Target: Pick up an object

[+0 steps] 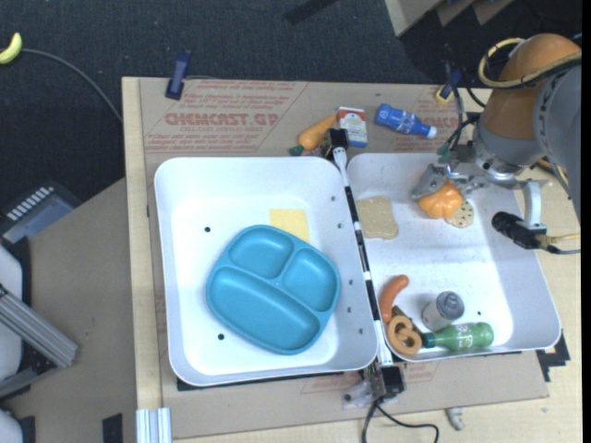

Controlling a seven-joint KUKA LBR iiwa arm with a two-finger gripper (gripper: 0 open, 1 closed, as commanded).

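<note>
My gripper (446,181) is down in the far part of the right bin (517,289), right over a small orange object (440,200). That object touches the gripper's lower end, and whether it is gripped cannot be made out. A round perforated cracker (463,213) lies against the orange object's right side. Near the left wall of the bin lies a tan bread slice (377,218). At the front are an orange sausage-shaped piece (392,293), a brown pretzel (404,333), a grey round cap (448,305) and a green bottle (463,337) on its side.
The left bin (185,201) holds a blue divided plate (272,287) and a yellow cheese slice (290,219). Behind the bins, on the cardboard, lie a blue bottle (404,121), a small carton (352,125), an orange item (317,133) and a blue clip (177,75).
</note>
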